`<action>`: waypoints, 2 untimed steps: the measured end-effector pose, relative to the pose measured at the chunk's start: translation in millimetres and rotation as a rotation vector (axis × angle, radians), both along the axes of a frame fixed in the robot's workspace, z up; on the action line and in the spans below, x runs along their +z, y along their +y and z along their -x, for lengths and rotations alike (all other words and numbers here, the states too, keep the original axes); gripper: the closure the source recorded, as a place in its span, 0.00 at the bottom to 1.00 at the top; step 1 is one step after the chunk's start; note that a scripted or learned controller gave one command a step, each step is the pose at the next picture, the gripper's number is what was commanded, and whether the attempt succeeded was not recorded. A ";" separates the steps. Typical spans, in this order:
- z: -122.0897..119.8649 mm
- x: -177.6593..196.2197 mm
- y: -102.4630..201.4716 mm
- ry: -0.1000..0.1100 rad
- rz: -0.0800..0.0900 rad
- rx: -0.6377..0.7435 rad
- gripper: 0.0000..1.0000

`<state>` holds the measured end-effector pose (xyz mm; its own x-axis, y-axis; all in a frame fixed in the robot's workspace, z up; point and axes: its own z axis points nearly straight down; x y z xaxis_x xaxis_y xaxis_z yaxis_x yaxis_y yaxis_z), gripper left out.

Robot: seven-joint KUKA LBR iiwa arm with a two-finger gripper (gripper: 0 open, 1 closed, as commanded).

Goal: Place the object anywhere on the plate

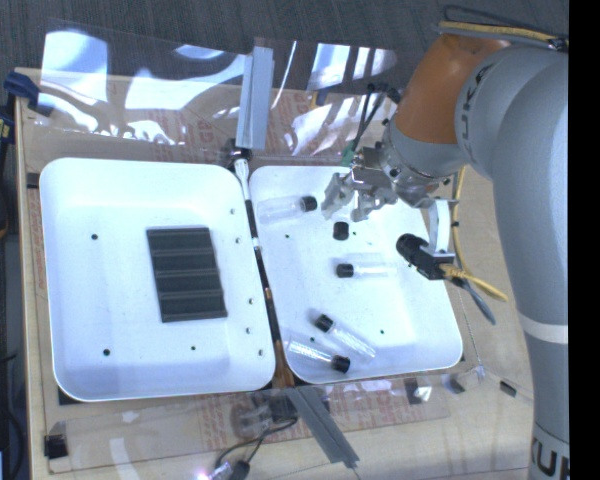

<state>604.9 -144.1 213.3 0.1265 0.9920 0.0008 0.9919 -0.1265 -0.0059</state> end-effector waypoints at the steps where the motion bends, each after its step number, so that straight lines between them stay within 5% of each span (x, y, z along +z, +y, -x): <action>1: 129.7 -38.8 42.2 0.005 0.001 -0.258 1.00; 2: 79.0 -24.1 119.5 0.001 0.001 -0.154 1.00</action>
<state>525.9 -24.6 189.2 0.2772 0.9608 -0.0008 0.9608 -0.2772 -0.0066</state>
